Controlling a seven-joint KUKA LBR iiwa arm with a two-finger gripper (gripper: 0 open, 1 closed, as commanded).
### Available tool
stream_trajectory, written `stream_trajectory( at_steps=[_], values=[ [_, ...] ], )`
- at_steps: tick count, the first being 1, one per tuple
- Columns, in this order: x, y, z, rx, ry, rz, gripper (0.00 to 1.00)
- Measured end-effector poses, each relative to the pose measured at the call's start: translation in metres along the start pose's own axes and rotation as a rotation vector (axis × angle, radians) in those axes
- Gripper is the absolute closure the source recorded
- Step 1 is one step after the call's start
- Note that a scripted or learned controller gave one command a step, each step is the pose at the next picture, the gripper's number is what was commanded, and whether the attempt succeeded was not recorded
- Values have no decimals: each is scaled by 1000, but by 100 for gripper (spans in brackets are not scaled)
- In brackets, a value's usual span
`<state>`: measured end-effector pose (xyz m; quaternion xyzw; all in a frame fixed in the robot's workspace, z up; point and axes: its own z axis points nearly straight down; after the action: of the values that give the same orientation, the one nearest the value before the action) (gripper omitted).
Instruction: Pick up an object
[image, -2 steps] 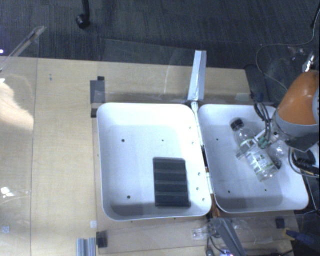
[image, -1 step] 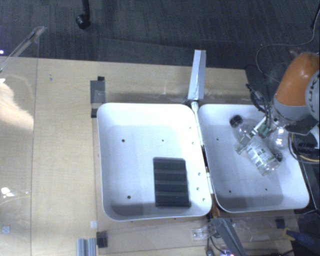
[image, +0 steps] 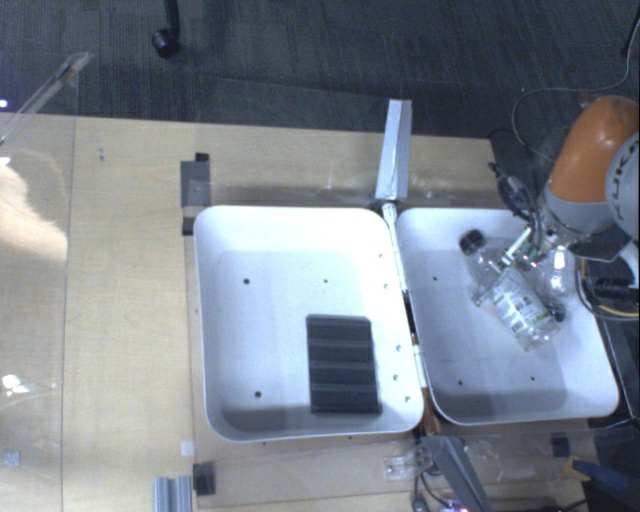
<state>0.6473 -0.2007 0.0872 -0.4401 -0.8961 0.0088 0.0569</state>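
Note:
A clear plastic bottle (image: 512, 298) with a black cap lies tilted in the right bin (image: 450, 370), cap toward the upper left. My gripper (image: 537, 258) hangs low over the upper right part of the bottle, below the arm's orange band (image: 590, 150). It looks very close to the bottle or touching it. A black ribbed block (image: 342, 364) lies flat in the left bin (image: 250, 300), near its front right.
The two bins meet at a narrow divider (image: 405, 310), with a grey upright bracket (image: 394, 150) behind it. Cables (image: 610, 290) run along the right bin's far side. Wooden bench surface (image: 110, 300) stretches to the left.

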Motion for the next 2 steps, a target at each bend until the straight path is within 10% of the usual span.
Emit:
stream_trajectory(
  at_steps=[2],
  values=[
    [-1, 3, 2, -11, -15, -74, 0]
  ],
)
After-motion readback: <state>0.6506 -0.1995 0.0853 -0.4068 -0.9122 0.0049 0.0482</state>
